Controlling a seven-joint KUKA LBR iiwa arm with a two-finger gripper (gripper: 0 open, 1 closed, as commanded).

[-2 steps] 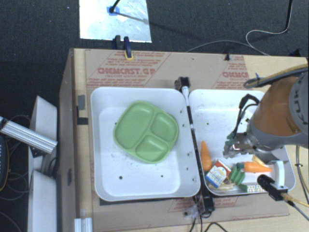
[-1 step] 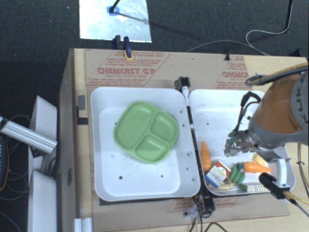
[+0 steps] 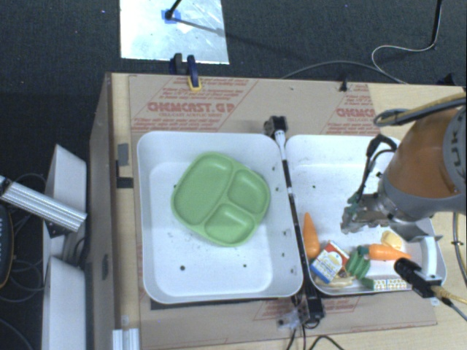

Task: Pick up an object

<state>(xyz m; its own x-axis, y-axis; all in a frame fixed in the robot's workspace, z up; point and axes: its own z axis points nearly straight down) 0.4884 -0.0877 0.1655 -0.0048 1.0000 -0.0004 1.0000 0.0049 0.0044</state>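
Above right bin [image 3: 321,159], jaws [image 3: 355,221] near carrot [image 3: 310,235].

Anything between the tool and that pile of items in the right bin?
Nothing visible. The tool hangs over the right bin, just above the pile: the orange carrot, the small carton and the green piece lie uncovered below it.

Bare right bin [image 3: 321,166] floor beyond the crowded toys [image 3: 343,257].
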